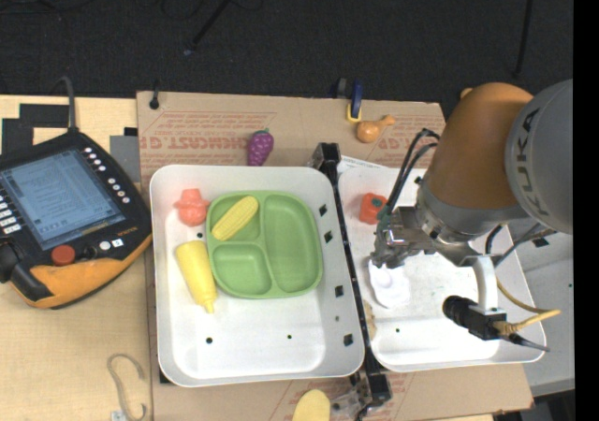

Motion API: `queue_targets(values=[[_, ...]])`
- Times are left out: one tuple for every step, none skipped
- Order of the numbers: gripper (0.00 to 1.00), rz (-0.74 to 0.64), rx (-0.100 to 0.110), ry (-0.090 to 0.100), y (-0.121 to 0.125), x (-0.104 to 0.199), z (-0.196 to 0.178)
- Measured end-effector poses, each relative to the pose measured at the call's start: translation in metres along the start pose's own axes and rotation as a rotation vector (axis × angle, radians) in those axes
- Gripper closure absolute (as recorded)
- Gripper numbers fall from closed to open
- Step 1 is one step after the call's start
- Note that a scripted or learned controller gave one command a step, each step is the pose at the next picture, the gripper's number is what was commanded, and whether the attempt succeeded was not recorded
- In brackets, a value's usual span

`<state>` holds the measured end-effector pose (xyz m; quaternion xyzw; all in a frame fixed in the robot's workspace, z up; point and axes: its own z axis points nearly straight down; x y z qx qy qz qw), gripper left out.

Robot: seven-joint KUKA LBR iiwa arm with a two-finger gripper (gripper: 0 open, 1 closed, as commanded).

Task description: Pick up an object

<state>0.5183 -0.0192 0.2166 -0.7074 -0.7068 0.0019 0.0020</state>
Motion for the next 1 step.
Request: queue_targets(values=[[1.00, -0.001, -0.004, 0.000, -0.0010, -0.0092, -0.0158]])
